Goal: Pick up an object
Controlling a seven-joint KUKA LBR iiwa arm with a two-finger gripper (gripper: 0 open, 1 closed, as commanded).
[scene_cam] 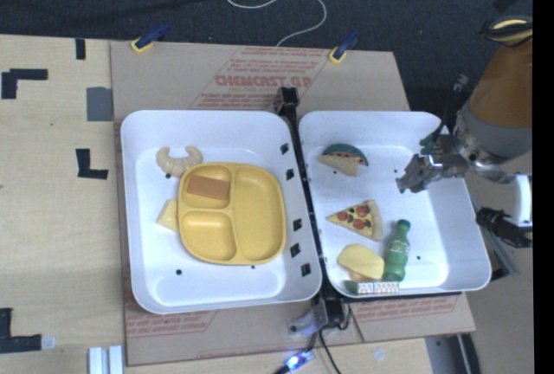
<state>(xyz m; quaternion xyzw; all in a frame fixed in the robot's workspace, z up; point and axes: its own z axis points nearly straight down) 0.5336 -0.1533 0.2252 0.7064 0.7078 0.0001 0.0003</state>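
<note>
Camera view showed the hand (pixel 414 179), grip state unclear, near the right bin's far-right corner; the small green plastic bottle (pixel 396 250) looked light, rigid and slippery, best pinched mid-body.

- 2 white bins: left (pixel 138 216), right (pixel 450 273)
- 1 yellow divided plate (pixel 247 221), left bin
- 1 brown slab (pixel 208 186) on the plate
- 1 croissant (pixel 177 159)
- 1 yellow wedge (pixel 167 214) beside the plate
- 1 taco (pixel 344 159), right bin
- 1 pizza slice (pixel 357 218)
- 1 green bottle (pixel 396 250)
- 1 yellow lump (pixel 360 261)
- 2 clamps on the cardboard: (pixel 150 37), (pixel 343 46)
</note>
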